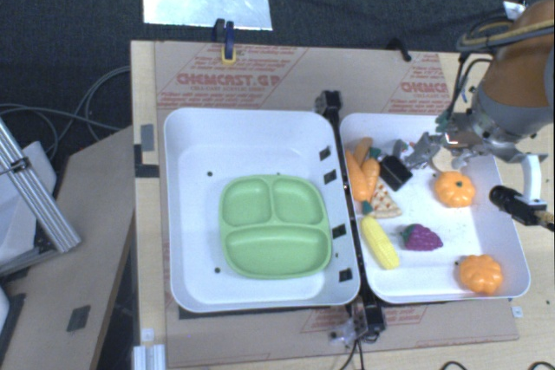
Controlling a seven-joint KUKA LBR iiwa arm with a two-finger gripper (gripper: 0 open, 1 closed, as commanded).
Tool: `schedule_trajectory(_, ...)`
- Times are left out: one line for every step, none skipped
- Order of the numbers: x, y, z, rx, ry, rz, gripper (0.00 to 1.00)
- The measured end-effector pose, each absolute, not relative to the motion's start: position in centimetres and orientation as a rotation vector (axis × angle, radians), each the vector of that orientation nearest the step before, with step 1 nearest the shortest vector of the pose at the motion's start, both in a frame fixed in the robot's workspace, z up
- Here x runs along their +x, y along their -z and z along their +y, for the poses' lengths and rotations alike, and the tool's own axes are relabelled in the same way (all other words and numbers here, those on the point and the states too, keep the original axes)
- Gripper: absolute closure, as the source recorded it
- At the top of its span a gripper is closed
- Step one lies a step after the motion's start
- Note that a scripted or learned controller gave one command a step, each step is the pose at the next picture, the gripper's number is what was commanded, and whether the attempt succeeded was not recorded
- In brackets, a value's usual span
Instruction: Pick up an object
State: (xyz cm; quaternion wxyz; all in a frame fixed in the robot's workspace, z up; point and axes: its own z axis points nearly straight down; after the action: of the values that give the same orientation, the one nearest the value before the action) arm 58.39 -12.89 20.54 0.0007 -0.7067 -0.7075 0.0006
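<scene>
Your pincer [401, 165] is hanging low over the right bin [512, 251], and I cannot tell how it is set. Its dark tip is sitting just beside the carrots [362, 173], near the pizza slice [383, 204]. Also lying there are 2 small pumpkins [454, 188], a corn cob [380, 242] and purple grapes [421, 236]. The left bin [195, 186] is holding a green divided plate [276, 225]. Both bins are resting on a cardboard sheet [260, 78] over dark flooring.
</scene>
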Motion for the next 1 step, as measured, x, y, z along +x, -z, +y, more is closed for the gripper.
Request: schedule_trajectory(57.67, -14.72, -13.44, -2.219, -0.003, -2.22, 0.0)
